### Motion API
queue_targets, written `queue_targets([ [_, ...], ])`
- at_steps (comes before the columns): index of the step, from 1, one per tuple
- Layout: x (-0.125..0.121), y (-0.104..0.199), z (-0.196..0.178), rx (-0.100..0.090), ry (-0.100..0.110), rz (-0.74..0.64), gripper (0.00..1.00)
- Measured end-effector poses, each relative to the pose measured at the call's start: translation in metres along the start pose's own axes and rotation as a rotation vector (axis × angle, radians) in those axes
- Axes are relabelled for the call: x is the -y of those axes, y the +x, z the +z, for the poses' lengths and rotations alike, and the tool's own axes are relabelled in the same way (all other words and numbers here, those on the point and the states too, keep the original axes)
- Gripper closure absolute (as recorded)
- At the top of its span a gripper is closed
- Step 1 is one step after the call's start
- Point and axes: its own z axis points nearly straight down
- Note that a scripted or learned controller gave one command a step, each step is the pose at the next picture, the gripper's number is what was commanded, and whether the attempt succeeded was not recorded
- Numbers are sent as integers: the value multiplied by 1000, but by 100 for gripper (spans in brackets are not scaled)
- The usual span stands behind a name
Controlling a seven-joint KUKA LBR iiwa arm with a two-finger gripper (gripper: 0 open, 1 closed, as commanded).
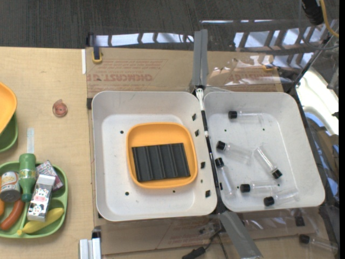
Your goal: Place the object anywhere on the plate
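Note:
An orange plate [161, 130] with rounded corners lies in the middle of the left white bin [110, 161]. A dark grey ridged rectangular block [161, 162] rests flat on the plate, well inside its rim. In the right white bin [294, 125] several clear plastic tubes with black caps lie scattered, among them one near the back [245, 116], one at the left [232, 150] and one in the middle [268, 163].
A green tray [60, 209] of toy food sits on the wooden bench at the far left, with an orange bowl [4, 109] above it. A small pink disc [60, 109] lies on the bench. Cardboard [140, 72] lies behind the bins.

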Motion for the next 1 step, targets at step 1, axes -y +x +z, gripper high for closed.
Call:
queue_targets([
  [1, 0, 0, 48, 0, 0, -38, 0],
])
